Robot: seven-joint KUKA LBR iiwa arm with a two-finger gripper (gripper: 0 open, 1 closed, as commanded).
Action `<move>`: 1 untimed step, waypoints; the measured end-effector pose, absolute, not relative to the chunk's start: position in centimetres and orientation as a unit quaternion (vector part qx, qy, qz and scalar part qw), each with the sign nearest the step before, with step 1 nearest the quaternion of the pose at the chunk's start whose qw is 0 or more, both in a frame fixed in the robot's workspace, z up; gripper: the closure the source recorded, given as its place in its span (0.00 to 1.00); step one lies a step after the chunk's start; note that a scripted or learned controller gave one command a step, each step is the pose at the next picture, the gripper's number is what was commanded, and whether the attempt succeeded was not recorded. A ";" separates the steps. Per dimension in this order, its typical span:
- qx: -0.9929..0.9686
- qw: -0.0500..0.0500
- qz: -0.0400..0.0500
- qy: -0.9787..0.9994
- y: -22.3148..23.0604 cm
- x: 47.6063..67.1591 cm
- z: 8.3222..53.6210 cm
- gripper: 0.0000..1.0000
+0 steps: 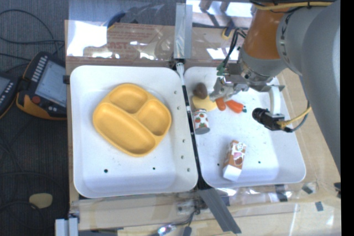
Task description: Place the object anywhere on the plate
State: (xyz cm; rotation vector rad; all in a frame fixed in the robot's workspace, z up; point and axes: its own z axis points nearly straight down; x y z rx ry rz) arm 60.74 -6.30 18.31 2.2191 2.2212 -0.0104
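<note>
A yellow divided plate (131,119) lies in the middle of the left bin (88,179). The right bin (279,166) holds the loose objects. My gripper (222,92) is low over that bin's upper left part, directly above an orange carrot-like piece (234,106) and beside a yellow piece (202,103). A brown round thing (199,89) sits just left of the gripper. The gripper body hides what lies directly beneath it.
A small printed can (201,121) stands by the wall between the bins. A small carton (234,160) lies toward the right bin's front. A black cable connector (265,116) hangs off the arm to the gripper's right. A handheld pendant (41,85) rests left of the bench.
</note>
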 end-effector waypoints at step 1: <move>0.706 -0.001 -0.002 0.708 2.6 62.0 18.2 1.00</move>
